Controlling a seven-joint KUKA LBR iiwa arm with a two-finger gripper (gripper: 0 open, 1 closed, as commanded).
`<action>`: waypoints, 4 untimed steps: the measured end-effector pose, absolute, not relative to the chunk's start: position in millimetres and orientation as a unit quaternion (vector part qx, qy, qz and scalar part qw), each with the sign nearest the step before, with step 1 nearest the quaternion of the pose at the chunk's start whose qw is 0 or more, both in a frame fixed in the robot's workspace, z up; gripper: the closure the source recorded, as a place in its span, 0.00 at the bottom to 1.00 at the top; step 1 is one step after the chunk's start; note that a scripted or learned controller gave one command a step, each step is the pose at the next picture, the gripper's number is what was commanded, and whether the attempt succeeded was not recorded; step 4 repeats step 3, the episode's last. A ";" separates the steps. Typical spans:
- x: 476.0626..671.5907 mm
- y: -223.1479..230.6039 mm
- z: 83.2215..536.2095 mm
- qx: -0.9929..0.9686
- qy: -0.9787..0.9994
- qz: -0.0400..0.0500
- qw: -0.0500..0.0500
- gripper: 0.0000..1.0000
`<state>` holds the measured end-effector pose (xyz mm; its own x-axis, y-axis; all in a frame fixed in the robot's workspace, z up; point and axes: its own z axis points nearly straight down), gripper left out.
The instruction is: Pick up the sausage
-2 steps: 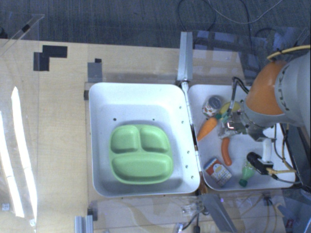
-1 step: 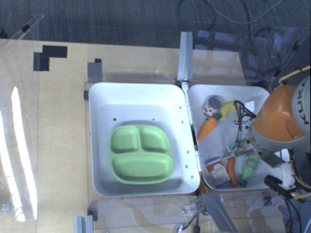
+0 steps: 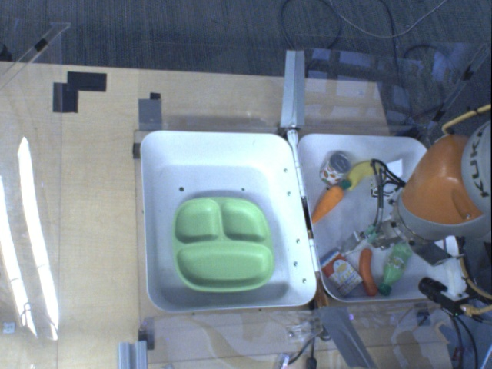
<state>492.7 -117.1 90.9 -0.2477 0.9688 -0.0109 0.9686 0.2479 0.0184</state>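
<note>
1. The sausage is a small, slim, reddish-orange link with rounded ends and a smooth skin.
2. It lies flat on the floor of the right-hand bin, close to that bin's near edge and somewhat left of the middle of that edge.
3. Its long axis runs roughly from the far side toward the near side of the bin, tilted only slightly.
4. It rests free on the bin floor, whole and uncut, with its full length in sight.
</note>
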 end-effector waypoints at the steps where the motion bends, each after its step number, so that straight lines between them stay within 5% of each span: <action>1: 493.2 -116.4 91.1 0.595 0.804 0.004 0.011 0.00; 2: 495.3 -103.5 91.4 0.592 0.806 0.003 0.008 0.00; 3: 491.8 -149.2 90.0 0.565 0.825 0.004 0.007 0.00; 4: 491.8 -149.2 90.0 0.565 0.825 0.004 0.007 0.00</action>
